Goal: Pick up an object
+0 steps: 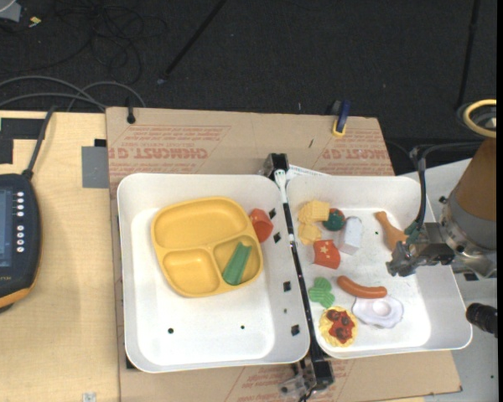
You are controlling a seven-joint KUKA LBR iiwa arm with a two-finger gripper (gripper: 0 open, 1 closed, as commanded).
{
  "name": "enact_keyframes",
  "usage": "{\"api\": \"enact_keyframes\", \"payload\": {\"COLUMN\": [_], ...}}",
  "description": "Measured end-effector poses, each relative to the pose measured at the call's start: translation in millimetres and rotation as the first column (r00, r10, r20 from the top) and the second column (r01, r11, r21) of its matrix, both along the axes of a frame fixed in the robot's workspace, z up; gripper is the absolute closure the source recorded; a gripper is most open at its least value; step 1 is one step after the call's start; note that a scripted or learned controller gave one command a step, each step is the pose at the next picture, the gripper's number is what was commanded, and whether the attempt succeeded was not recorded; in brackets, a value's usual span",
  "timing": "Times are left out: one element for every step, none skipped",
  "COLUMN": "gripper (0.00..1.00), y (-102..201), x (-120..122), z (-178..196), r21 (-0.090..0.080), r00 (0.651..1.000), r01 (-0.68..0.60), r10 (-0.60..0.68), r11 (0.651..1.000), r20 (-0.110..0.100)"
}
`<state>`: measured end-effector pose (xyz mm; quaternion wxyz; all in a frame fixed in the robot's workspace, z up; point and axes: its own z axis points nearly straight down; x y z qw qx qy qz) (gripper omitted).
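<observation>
White plastic on both sides: the left bin (142,325) carries a yellow divided plate (193,234) with a green piece (237,262) lying in its lower right compartment, and a red piece (261,224) sits just off the plate's right rim, close to the wall where the two bins meet. Plenty of bare floor below the plate, down toward the near edge.

Over in the right bin (436,329), the toys crowd the left half. A yellow block (313,216) with a small green-and-red piece (334,219) beside it, a pale cube (351,237), a red wedge (327,254), then a sausage (362,289), a green leafy piece (321,291), a fried egg (379,311) and a small pizza-like disc (339,326) near the front wall. An orange piece (389,225) lies apart, further right.

And there's the gripper (402,262), reaching in from the right over the bin's open right half, just below that orange piece and right of the sausage. Nothing visibly sits in the fingers; how far apart they stand, I cannot tell from here. Cardboard (235,141) lines the table under both bins.
</observation>
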<state>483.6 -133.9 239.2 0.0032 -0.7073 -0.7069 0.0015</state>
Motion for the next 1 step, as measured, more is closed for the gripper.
{"api": "enact_keyframes", "payload": {"gripper": [1.0], "y": [84.5], "x": [0.8], "z": [-0.5], "r21": [0.002], "r00": [1.0], "r01": [-0.009], "r10": [0.009], "r11": [1.0], "r20": [0.002]}}
